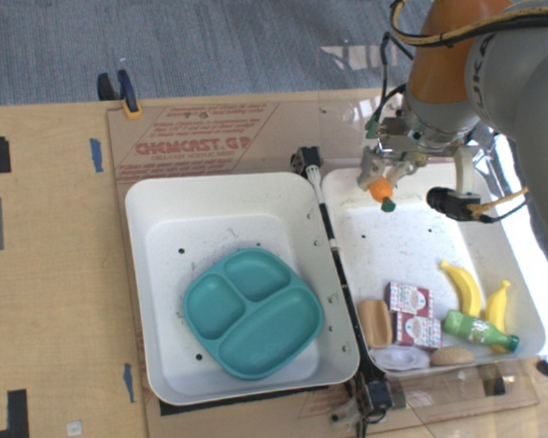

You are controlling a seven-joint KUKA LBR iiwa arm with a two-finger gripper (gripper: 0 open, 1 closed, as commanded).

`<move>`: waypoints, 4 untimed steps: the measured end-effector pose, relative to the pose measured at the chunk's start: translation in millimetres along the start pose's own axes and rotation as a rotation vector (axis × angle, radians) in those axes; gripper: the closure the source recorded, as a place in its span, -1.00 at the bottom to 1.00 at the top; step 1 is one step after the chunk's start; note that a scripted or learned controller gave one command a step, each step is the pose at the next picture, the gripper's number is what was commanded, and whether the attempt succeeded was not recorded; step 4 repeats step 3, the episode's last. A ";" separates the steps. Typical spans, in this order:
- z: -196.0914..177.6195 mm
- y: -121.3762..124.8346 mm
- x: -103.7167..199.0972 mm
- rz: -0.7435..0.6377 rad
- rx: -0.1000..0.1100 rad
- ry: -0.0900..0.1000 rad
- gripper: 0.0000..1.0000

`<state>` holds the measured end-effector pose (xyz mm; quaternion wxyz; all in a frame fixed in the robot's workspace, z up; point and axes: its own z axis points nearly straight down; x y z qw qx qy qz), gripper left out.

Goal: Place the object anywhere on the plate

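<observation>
Carrot [382, 192], small, light, rigid and likely slick, is pinched between the gripper [384, 179] fingers; you keep that mid-body grip toward the plate [252, 311].

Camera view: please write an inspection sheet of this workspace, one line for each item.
Surface: bench bearing two white bins, left bin and right bin.
Job's things: teal plate in the left bin; small orange object between the gripper fingers.
Clutter: two bananas, green bottle, two cartons, bread roll, all in the right bin.
Grippers: gripper above the right bin's far end, shut on the object.
Cables: black cable looping by the wrist.
Surroundings: grey floor.
</observation>
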<state>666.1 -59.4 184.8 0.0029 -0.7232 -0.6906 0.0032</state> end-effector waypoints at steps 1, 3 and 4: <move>0.8 -60.8 109.4 -0.035 -0.004 0.006 1.00; 1.9 -132.0 82.2 -0.092 -0.003 0.000 -1.00; 1.9 -132.0 82.2 -0.092 -0.003 0.000 -1.00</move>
